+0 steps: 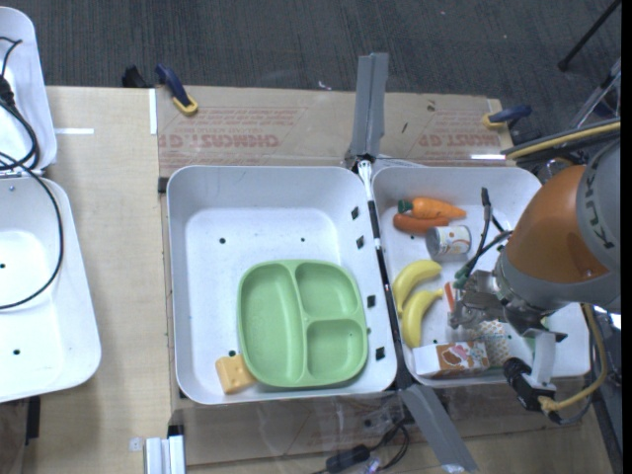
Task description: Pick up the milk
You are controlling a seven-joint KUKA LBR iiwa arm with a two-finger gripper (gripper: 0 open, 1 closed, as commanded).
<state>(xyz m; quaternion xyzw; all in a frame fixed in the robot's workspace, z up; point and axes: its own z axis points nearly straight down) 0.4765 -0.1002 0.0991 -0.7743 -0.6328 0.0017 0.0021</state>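
Observation:
The milk point(446, 358) is a white carton with an orange-brown label, lying on its side against the front wall of the right bin point(513, 178). My gripper point(474, 312) hangs just above and slightly behind the carton, under the arm's orange band point(558, 230). Cables and the wrist hide its tips. I see nothing held in it.
In the right bin, two bananas point(417, 294) lie left of the gripper, with a carrot point(427, 212) and a small can point(451, 240) toward the back. The left bin point(197, 265) holds a green divided plate point(301, 322) and a cheese wedge point(233, 373).

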